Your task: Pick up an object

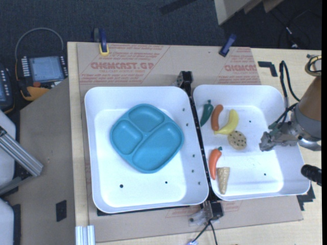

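Camera view: left bin [97, 137] holds blue tray [147, 137]; gripper [267, 141] state unclear

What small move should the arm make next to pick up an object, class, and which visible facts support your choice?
Probably a short move of the hand toward the view's left, to stand over the cookie. The hand sits over bare floor of the right bin with nothing under it, and the cookie is the nearest item at about the same height in the view. The banana lies just beyond.
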Robot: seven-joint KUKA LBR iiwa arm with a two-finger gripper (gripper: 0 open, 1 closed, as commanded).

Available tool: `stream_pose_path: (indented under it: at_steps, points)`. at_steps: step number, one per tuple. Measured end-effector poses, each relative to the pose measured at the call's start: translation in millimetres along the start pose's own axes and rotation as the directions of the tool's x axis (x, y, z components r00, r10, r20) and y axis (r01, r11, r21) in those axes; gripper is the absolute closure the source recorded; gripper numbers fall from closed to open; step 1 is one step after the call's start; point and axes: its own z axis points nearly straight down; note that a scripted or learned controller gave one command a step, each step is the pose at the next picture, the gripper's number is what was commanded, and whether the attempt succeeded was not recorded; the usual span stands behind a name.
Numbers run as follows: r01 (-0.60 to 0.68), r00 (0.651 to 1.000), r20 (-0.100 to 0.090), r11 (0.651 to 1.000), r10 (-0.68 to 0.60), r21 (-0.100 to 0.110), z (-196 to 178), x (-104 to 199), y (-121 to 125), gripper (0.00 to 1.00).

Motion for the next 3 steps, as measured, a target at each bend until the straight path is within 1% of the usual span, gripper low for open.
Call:
stream_pose_path:
  at_steps: [1, 2, 3]
  points:
    - [-0.001, 1.000, 0.002, 1.000, 0.001, -0.004, -45, -7, -1, 1.00]
    - [0.001, 1.000, 0.002, 1.000, -0.001, -0.005, -84, -7, 1, 1.00]
    - [0.006, 1.000, -0.001, 1.000, -0.006, -0.003, -91, 41, 14, 1.00]
